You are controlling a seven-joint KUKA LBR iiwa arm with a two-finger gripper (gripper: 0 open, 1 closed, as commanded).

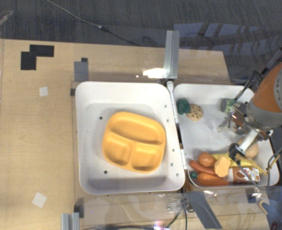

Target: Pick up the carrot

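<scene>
**End effector apart from carrot**

My end effector [232, 115] hangs over the far right part of the right bin [208, 91]; I cannot tell its state. The carrot [211, 179] lies along that bin's near wall, by its left corner, apart from me. The left bin [90, 176] holds 1 yellow tray [134, 141].

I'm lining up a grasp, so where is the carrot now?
In the camera view the carrot lies in the right bin, along its near wall at the left corner, just below a round orange fruit and a yellow wedge.
</scene>
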